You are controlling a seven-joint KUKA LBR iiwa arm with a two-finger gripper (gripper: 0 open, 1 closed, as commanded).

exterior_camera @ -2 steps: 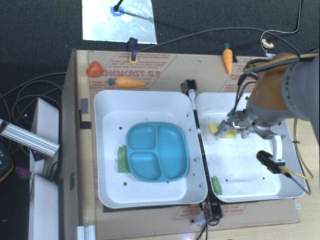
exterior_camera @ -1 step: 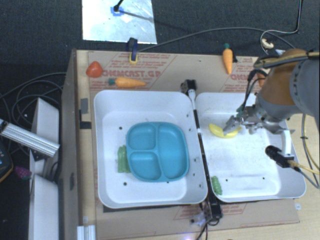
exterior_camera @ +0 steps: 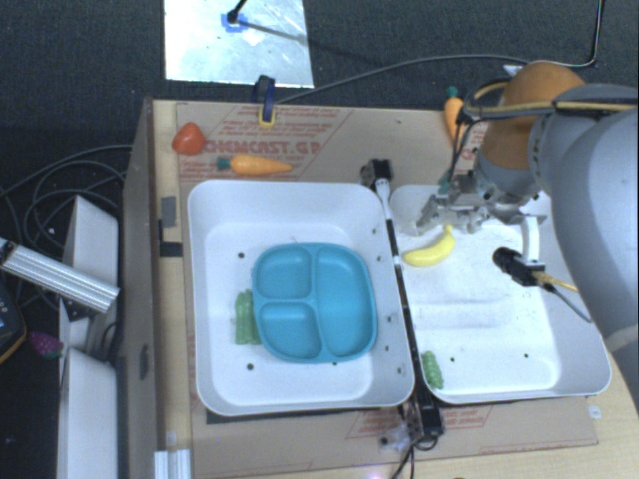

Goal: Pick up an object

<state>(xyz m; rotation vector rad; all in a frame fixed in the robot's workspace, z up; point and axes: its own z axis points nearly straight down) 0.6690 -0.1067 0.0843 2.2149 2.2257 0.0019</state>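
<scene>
Whether the jaws are open or closed cannot be told. They hang low over the 11 o'clock corner of the right bin [exterior_camera: 499, 347], and no object shows between them. The yellow banana [exterior_camera: 430, 253] lies on the bin floor just beside them, at their 7 o'clock. By the look of it nothing is lifted yet, so gripping and raising are left. A green piece [exterior_camera: 431, 369] sits at the bin's 7 o'clock corner. At 9 o'clock, the left bin [exterior_camera: 300, 218] carries a blue divided plate [exterior_camera: 313, 302].

We log this as a robotics lab: grey arm [exterior_camera: 599, 188] over a cardboard-lined bench [exterior_camera: 329, 128], loose cables [exterior_camera: 45, 203] on dark carpet [exterior_camera: 60, 48], aluminium rail [exterior_camera: 60, 277], toy banana [exterior_camera: 429, 254] as prop.
</scene>
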